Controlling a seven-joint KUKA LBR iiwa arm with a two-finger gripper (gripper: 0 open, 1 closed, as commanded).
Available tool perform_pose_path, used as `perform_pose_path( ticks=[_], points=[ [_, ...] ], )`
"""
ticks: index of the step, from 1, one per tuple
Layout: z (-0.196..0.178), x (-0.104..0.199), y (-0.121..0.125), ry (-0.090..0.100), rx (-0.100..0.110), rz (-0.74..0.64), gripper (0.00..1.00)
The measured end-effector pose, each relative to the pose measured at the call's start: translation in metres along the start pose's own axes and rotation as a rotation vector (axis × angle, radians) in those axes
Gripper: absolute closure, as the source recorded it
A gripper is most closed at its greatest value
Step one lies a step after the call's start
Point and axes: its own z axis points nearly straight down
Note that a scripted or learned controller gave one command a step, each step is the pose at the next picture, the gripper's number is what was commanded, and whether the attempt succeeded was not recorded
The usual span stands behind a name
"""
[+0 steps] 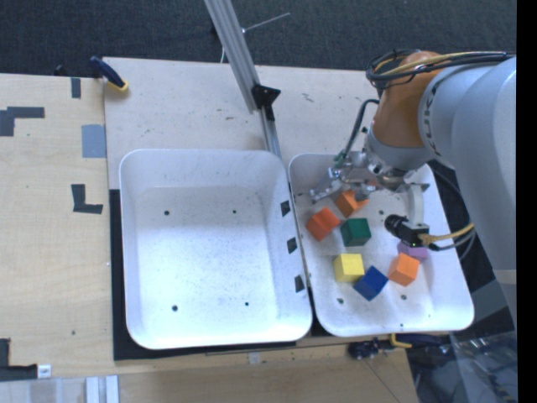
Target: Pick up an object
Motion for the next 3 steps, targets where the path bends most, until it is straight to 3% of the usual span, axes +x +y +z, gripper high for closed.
perform_pose_path(
  ticks=[1, 3],
  points=[
    [-0.014, 0.002, 0.001, 0.003, -0.001, -0.002, 1.00],
    [-0.094, 0.002, -0.001, 0.005, 0.000, 0.000, 1.00]
  ],
)
